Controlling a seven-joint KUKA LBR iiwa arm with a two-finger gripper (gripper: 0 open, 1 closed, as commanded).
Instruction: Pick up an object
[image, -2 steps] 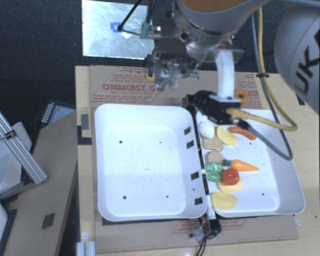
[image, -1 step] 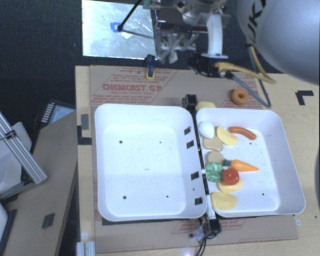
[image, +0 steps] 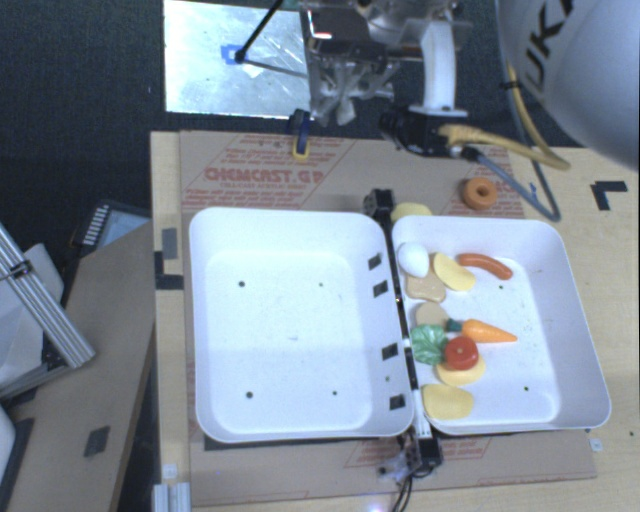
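A brown cardboard sheet (image: 260, 170) covers the bench, dark floor around it; two white bins sit side by side, the left bin (image: 290, 320) and the right bin (image: 540, 330). Toy food clusters at the right bin's nine o'clock side: one carrot (image: 487, 332), one tomato (image: 461, 352), one egg (image: 412, 259), one sausage (image: 484, 265); one doughnut (image: 480, 193) lies beyond, at twelve o'clock. Farthest, the gripper (image: 335, 100) hangs over the cardboard; whether clenched, I cannot tell.
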